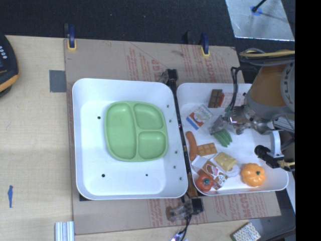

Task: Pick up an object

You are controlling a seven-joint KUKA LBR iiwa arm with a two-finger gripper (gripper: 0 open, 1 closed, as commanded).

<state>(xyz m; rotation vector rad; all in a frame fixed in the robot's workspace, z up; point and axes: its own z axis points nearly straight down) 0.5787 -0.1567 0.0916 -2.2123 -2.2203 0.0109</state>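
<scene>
Here the gripper sits low in the right bin, its fingers pinching a green vegetable. At seven o'clock from it lie a sausage and a cracker; at five o'clock, an orange pumpkin.
</scene>
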